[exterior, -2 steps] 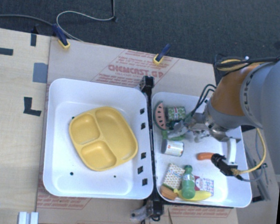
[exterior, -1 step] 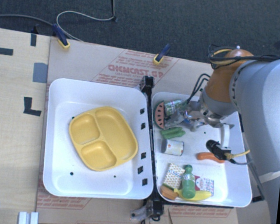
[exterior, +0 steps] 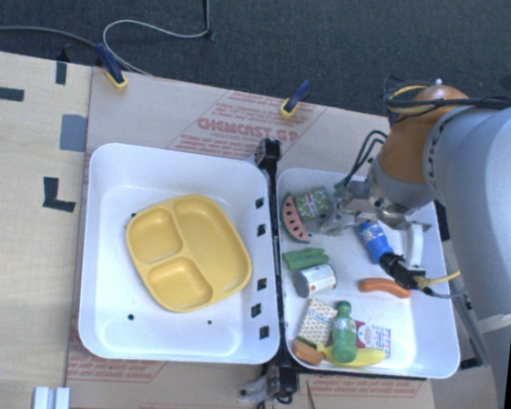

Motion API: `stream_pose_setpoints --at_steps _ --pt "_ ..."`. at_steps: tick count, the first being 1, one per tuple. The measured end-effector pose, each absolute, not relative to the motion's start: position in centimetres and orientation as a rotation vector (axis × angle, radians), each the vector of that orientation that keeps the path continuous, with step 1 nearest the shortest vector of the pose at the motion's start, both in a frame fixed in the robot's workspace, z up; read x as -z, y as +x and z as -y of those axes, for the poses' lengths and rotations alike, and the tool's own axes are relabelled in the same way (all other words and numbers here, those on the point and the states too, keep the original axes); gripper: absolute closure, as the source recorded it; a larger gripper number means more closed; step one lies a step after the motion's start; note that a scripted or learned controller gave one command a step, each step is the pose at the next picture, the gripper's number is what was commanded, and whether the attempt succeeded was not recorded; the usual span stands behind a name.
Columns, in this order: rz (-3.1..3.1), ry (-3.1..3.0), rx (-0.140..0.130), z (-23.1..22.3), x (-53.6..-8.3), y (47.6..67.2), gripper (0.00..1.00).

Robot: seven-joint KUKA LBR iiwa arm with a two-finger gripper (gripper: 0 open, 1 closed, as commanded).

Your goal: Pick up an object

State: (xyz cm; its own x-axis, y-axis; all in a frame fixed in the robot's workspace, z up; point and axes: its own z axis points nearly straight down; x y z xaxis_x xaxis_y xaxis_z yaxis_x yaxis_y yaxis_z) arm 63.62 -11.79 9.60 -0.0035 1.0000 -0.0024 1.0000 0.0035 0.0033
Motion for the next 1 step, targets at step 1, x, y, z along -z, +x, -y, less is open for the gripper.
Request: stream_pose_setpoints --at_steps 1 --pt "-2.223 2.215 0.001 11.81 -9.54 63.59 0.0"
